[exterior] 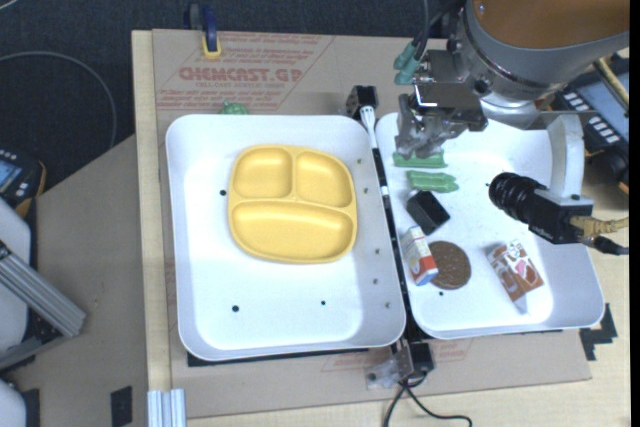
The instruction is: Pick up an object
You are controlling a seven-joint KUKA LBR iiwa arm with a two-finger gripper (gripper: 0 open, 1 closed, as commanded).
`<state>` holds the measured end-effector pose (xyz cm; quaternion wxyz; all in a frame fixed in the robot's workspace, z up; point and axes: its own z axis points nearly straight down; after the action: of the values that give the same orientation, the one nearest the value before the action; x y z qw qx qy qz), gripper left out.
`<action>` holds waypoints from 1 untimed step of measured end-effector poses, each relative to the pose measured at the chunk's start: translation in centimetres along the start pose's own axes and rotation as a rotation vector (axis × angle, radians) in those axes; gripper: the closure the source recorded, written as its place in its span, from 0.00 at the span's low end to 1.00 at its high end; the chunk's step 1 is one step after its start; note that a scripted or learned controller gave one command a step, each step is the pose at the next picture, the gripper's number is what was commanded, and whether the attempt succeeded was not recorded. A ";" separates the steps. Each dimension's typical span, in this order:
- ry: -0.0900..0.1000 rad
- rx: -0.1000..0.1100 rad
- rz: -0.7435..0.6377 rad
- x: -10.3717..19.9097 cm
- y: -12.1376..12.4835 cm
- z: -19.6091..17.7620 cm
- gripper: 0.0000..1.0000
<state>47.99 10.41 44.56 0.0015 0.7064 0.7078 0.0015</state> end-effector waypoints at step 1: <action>0.000 -0.003 -0.001 0.0 0.1 -1.0 1.00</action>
<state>48.05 10.46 45.58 0.0025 0.7060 0.7082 0.0024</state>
